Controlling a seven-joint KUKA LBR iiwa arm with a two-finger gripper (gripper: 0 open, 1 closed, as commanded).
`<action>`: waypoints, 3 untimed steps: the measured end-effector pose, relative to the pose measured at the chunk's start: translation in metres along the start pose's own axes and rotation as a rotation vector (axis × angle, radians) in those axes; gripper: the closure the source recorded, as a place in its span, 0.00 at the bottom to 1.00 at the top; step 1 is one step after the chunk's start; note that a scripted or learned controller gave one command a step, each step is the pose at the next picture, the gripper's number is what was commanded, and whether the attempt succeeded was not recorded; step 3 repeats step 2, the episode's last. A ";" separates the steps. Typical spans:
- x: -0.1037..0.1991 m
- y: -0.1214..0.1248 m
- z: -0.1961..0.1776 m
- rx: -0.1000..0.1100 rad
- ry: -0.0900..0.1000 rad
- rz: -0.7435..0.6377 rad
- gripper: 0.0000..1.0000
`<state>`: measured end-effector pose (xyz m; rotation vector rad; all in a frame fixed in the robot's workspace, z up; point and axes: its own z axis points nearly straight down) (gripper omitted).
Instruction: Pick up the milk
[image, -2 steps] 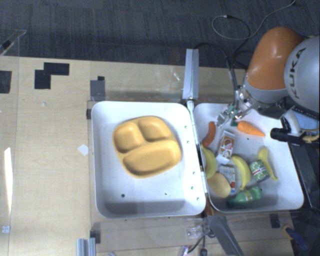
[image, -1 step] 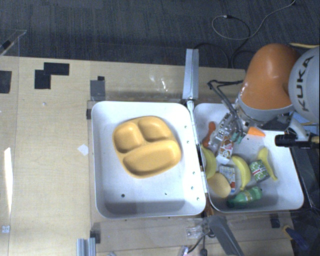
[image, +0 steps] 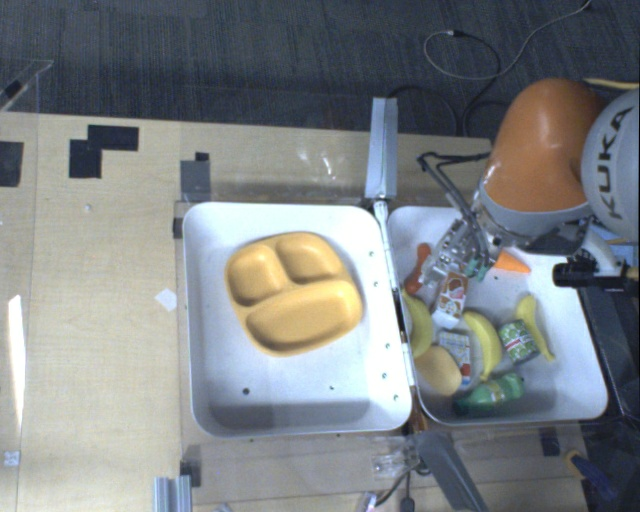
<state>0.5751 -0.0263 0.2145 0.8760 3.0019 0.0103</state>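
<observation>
The milk (image: 452, 297) is a small white carton with red print, lying in the right bin (image: 585, 395) near its upper left, between a banana and the other groceries. My gripper (image: 447, 263) hangs down from the orange-banded wrist (image: 535, 150), right over the carton's upper end. The gripper's metal parts overlap the top of the carton, so contact cannot be judged.
Crowded around the milk are bananas (image: 421, 325) (image: 487, 342), a green-labelled can (image: 517, 340), a green bottle (image: 490, 393), a tan round item (image: 438, 371), a grey packet (image: 455, 347) and an orange piece (image: 512, 263). A large yellow bread-shaped object (image: 293, 290) lies in the left bin (image: 215, 400).
</observation>
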 end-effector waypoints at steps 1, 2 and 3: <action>-0.001 0.002 -0.012 -0.005 -0.007 0.000 1.00; 0.007 -0.027 -0.002 0.005 0.007 -0.324 1.00; 0.007 -0.027 -0.002 0.005 0.007 -0.324 1.00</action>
